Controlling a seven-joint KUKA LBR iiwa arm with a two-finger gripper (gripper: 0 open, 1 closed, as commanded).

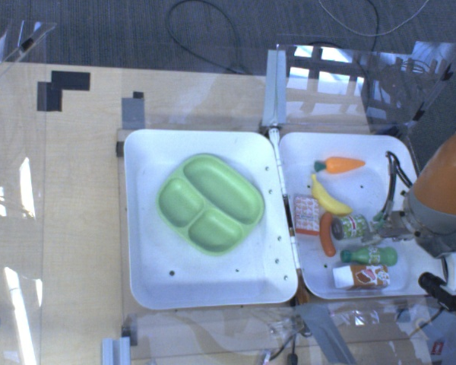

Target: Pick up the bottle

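Note:
In the right bin (410, 284), a small green bottle (371, 256) with a red end lies on its side near the front. Just in front of it lies an orange-brown bottle (362, 277) with a white cap pointing left. A little can (351, 226) with a green and red label lies behind them. My gripper (383, 234) reaches in from the right and hangs low between the can and the green bottle, right at the can's right end. Nothing is visibly lifted off the bin floor.
A carrot (339, 165), a banana (329, 196), a red sausage (327, 234) and a printed packet (305, 214) share the right bin. The left bin (144, 265) holds a green divided plate (210, 202). A clear guard (380, 74) stands behind the right bin.

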